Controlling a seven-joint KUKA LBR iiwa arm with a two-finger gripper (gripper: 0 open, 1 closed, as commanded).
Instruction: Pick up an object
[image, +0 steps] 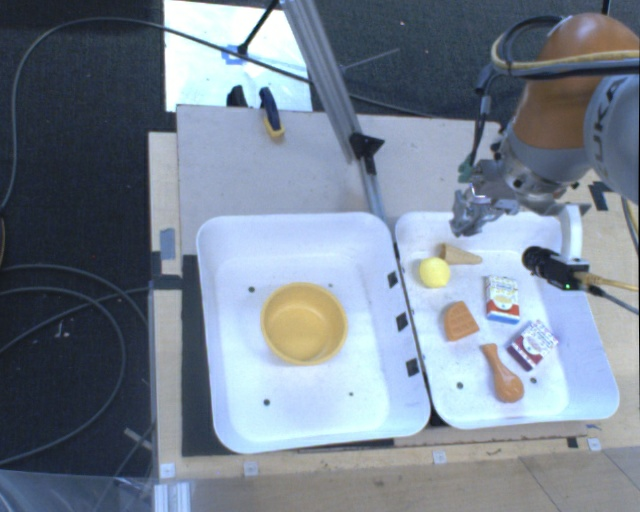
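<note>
Sitting side by side, the left bin (230, 400) holds a yellow bowl (304, 322), the right bin (590, 385) two cartons (503, 299), an orange block (460, 322), a wooden spoon (501, 373) lying near-to-far, a yellow ball (434, 272), while the gripper (470, 215) hovers at its far edge.

Lighting: bright and even from overhead. The two white bins (300, 420) (580, 395) are near blown-out, with little surface detail left. Glare: a pale, washed-out patch on the floor (215, 45) at top. Shadows: soft and short; a faint one inside the yellow bowl (304, 322) and thin ones beneath the small items. The dark carpet (70, 200) reads grainy and underexposed. Sharpness: moderate and low in resolution; the print on the small cartons (503, 299) is illegible. The arm (585, 75) at upper right looks slightly soft.
</note>
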